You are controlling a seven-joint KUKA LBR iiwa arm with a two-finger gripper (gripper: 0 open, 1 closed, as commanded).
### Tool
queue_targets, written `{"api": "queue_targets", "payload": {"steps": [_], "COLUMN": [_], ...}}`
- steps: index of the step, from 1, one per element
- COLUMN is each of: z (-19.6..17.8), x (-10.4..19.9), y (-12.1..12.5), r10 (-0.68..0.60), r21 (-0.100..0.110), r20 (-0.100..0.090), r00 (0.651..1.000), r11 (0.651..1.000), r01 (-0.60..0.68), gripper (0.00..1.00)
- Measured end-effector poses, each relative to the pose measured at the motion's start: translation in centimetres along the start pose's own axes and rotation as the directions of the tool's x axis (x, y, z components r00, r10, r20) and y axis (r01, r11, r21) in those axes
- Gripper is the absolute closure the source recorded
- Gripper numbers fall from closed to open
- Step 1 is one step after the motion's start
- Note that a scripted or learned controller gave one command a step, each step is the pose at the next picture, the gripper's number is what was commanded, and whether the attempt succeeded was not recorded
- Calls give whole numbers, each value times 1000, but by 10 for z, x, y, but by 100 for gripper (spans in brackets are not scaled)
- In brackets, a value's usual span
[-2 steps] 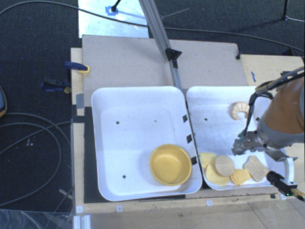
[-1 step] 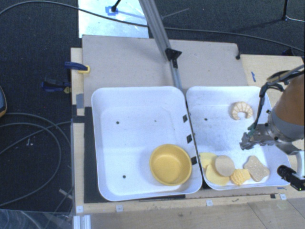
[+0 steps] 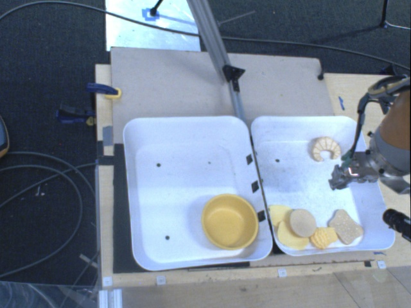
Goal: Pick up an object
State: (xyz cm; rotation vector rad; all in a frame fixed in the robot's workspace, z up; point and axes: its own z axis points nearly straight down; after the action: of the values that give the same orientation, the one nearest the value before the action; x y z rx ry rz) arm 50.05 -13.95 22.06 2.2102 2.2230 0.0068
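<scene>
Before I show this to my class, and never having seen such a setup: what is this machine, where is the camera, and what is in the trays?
It is one robot arm, grey with an orange band, reaching in from the right. A fixed camera looks down at a slant on two shallow white bins. The left bin holds a yellow bowl. The right bin holds toy food: a croissant near the back, and a cluster at the front with a yellow slice, a round tan piece, a waffle-like piece and a bread slice. The gripper hangs over the right bin; nothing shows between its fingers.
</scene>
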Motion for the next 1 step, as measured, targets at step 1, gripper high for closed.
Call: {"api": "queue_targets", "payload": {"steps": [1], "z": [-36], "x": [0], "y": [2], "r10": [1], "r21": [2], "r20": [0], "r00": [1000], "r11": [1000], "r01": [-1], "gripper": [100]}}
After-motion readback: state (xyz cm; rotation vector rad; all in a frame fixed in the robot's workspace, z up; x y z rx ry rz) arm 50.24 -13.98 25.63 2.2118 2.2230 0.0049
